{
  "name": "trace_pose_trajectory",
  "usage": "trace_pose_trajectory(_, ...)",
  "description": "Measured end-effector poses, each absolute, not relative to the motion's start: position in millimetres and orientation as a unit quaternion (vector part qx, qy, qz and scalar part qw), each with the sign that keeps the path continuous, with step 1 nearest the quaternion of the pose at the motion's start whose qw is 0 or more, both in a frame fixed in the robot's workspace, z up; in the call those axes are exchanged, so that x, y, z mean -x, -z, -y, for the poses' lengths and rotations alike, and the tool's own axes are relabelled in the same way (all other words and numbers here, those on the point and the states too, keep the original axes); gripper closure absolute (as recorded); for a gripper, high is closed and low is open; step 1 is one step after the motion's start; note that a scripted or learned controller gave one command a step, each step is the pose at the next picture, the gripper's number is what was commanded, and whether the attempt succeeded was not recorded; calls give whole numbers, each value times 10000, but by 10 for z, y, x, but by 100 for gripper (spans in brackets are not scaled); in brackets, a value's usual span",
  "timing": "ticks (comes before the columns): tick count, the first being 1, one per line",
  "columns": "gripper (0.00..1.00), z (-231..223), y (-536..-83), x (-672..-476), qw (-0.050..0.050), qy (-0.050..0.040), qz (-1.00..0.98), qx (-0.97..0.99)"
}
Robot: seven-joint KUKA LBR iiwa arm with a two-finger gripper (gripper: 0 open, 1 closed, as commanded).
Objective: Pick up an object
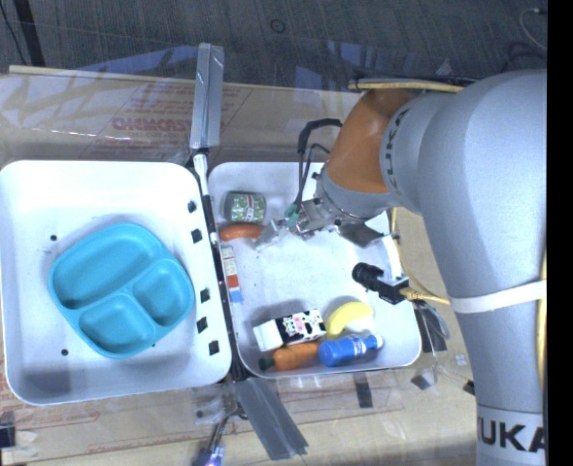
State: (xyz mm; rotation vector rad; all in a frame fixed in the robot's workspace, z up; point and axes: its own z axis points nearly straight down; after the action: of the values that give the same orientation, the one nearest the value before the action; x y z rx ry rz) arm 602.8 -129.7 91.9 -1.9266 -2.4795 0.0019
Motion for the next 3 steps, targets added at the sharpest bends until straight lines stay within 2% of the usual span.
trace_pose_trajectory(1, 0, 1060, -917, -6547, 33, -43, 8030, 5959)
trace_pose_trajectory(3, 0, 1009, -933, -6559, 15, -44, 8303, 5573)
